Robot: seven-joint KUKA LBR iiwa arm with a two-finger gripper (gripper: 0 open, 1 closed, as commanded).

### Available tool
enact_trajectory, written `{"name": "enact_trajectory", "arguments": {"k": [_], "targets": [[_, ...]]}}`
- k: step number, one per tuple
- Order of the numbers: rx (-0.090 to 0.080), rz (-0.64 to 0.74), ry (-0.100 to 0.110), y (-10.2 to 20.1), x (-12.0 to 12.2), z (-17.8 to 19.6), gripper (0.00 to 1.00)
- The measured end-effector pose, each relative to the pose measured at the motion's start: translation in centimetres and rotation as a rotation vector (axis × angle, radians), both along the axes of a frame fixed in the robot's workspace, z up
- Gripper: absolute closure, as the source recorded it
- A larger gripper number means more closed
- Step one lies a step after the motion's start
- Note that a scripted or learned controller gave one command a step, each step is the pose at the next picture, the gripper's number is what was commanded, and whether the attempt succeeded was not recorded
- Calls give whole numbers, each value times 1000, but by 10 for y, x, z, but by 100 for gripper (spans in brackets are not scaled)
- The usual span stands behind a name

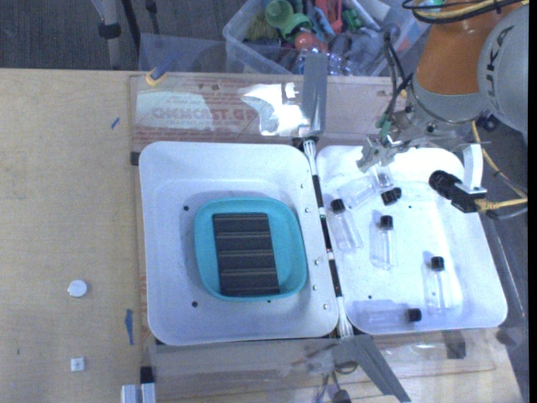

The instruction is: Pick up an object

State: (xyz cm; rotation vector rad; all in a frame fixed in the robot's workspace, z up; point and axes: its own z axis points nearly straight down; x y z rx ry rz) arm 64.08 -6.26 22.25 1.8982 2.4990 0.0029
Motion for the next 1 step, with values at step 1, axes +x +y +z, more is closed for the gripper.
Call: {"name": "enact_trajectory", "arguments": {"k": [1], "targets": [[-1, -34, 0, 20, 27, -6, 100]]}}
